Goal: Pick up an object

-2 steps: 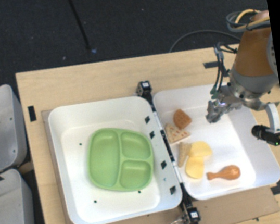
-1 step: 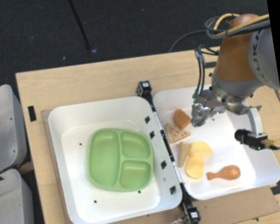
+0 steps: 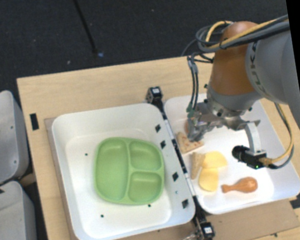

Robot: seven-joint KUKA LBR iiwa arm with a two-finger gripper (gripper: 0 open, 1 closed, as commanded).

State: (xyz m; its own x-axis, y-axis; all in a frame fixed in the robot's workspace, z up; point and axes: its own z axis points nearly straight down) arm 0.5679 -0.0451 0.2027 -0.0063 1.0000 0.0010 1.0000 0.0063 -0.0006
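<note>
In the right bin [image 3: 284, 180] lie a tan cracker-like piece [image 3: 187, 144] by the left wall, a tan wedge [image 3: 196, 164], two yellow lumps [image 3: 214, 160] [image 3: 208, 180], and an orange-brown drumstick-shaped toy [image 3: 242, 186]. My gripper [image 3: 195, 129] hangs low over the bin's left part, right above and beside the tan cracker piece. The wrist hides its fingertips.
The left bin [image 3: 80, 212] holds a green divided plate [image 3: 129, 171]. A divider with black clips [image 3: 176, 157] separates the bins. Cables loop over the arm's orange band [image 3: 232, 69]. A black fitting [image 3: 246, 155] sticks out of the arm above the right bin.
</note>
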